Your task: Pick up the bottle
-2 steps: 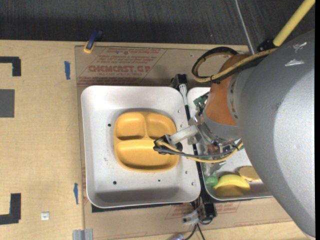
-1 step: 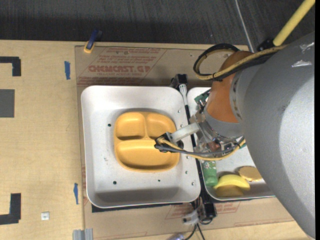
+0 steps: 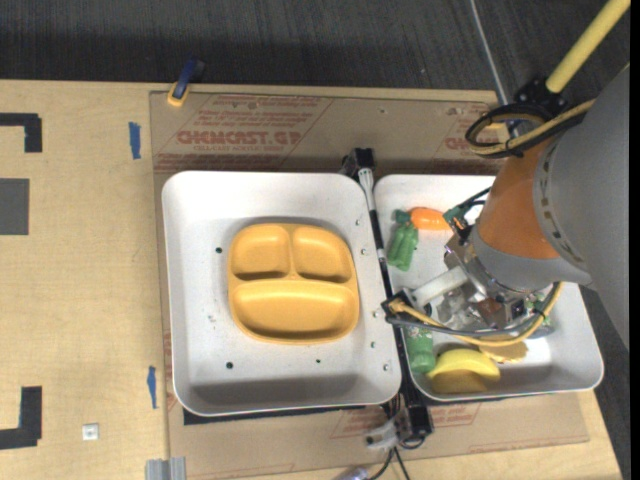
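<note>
A small green bottle lies in the upper left part of the right bin, close to the divider between the bins. An orange piece touches its upper right end. My gripper hangs low over the middle of the right bin, below and to the right of the bottle and apart from it. The grey wrist and orange band hide most of the gripper and the bin floor beneath it. A pale whitish piece shows at the gripper's left side.
A yellow divided plate sits in the middle of the left bin. In the right bin's front left corner lie a yellow banana-like object and a green item. Cables loop behind the arm.
</note>
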Action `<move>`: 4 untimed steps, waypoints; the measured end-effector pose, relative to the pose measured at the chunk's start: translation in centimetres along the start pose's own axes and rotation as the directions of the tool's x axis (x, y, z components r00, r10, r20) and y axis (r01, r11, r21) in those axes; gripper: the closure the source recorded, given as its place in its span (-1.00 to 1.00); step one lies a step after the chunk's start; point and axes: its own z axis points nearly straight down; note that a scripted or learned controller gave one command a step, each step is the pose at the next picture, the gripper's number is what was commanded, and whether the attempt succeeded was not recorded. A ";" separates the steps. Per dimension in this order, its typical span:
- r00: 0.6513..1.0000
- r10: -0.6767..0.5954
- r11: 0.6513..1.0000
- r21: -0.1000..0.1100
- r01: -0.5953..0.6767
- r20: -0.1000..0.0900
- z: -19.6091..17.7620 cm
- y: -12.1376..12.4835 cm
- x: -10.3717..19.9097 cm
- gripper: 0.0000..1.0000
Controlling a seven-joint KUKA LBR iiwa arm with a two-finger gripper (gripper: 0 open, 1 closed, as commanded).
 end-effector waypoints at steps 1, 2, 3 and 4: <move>1.000 0.000 1.000 0.000 0.000 0.000 0.0 0.0 0.0 -1.00; 0.987 0.162 0.987 -0.002 -0.162 -0.002 0.0 3.3 3.8 -1.00; 0.987 0.160 0.987 0.000 -0.160 -0.001 -1.0 3.3 3.8 1.00; 0.999 0.037 0.999 0.000 -0.037 -0.001 0.0 -3.4 7.4 1.00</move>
